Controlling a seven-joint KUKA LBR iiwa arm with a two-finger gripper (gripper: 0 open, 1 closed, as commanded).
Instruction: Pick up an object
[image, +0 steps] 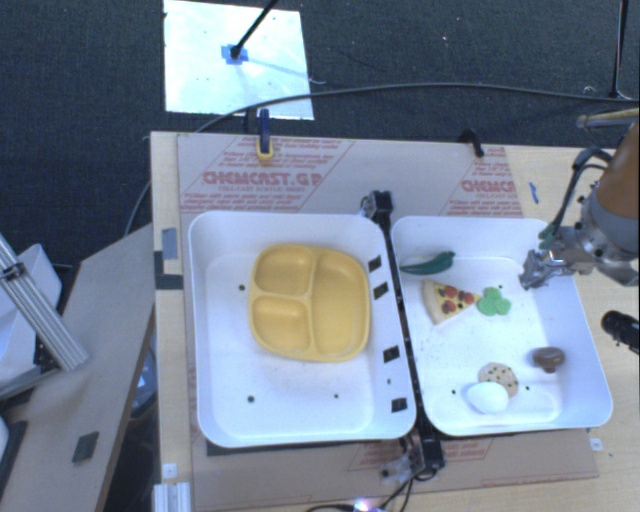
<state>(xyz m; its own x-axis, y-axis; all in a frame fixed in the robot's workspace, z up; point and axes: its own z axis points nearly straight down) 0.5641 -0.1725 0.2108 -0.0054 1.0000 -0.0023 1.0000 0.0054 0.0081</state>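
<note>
The right bin (578, 330) holds a dark green pepper (428, 263), a pizza slice (447, 299), a green broccoli-like piece (493, 303), a brown lump (547, 358), a cookie (498, 377) and a white egg (488, 398). My gripper (537, 270) hangs over the bin's right side, to the right of the green piece and above the brown lump. Nothing shows between its fingertips.
The left bin (215, 330) bears a yellow sectioned plate (308, 302). A black divider with clips (392, 320) runs between the bins. A blue and yellow clamp (264, 135) stands at the board's back edge. Cables cross the dark floor behind.
</note>
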